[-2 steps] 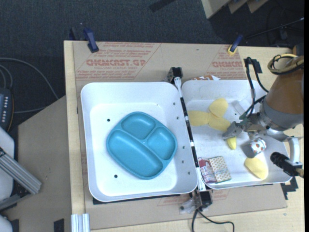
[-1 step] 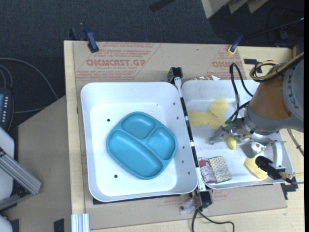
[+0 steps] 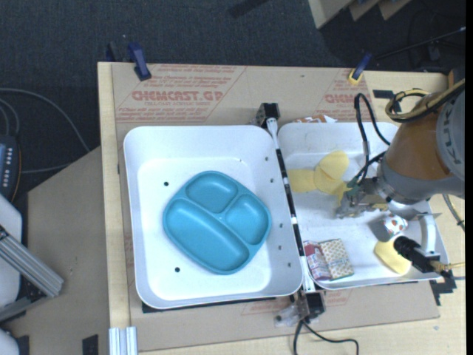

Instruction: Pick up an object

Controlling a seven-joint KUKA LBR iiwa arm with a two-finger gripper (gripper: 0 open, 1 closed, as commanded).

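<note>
Item: bench top, a brown board (image 3: 185, 95) with red printed lettering, held by a blue clamp (image 3: 138, 60) at the far left edge and a second clamp (image 3: 360, 66) at the far right edge. On it stand two shallow white bins side by side, their inner walls touching. Left bin (image 3: 133, 161): one blue divided plate (image 3: 216, 220), lying flat near the middle and turned at an angle, with two smaller compartments on its far-right side and one long compartment on its near-left side. Right bin (image 3: 355, 239): a rounded yellow object (image 3: 331, 167) in the far half, with a pale yellow block (image 3: 301, 180) just beside it on the left, close to the bin's left wall. A small patterned packet (image 3: 330, 259) with a red end lies in the near left corner. A yellow lump (image 3: 388, 256) lies at the near right, and a small white ball with a red mark (image 3: 396, 223) sits just beyond it. Arm (image 3: 421, 154): grey and orange, reaching in from the right over the right bin. Gripper (image 3: 353, 202): low over the middle of the right bin, just to the near right of the rounded yellow object. Whether the two touch cannot be told. Whether the pincer is wide, narrow or closed on anything cannot be told from this angle. The packet, lump and ball lie apart from the gripper.
</note>
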